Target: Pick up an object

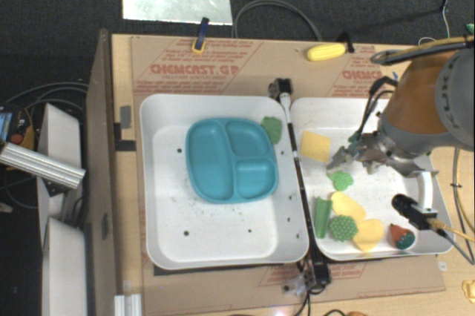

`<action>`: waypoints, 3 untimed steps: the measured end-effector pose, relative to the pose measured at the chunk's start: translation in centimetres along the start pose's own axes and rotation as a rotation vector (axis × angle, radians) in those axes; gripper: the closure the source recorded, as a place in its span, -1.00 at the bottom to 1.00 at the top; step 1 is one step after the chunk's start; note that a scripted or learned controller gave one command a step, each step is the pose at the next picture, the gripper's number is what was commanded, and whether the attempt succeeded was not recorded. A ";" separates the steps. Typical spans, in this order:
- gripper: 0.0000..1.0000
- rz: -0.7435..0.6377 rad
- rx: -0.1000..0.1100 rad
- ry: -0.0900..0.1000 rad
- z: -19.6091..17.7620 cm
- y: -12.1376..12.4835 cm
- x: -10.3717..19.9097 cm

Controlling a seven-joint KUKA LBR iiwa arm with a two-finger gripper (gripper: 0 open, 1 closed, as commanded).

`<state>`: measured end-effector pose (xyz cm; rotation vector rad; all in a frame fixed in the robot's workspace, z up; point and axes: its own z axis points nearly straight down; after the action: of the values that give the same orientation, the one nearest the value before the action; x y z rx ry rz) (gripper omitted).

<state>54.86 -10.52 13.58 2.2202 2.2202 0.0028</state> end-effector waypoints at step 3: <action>-1.00 0.001 0.006 0.000 5.2 0.9 -0.9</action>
<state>55.74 -11.41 8.37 2.2244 2.2217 -0.0036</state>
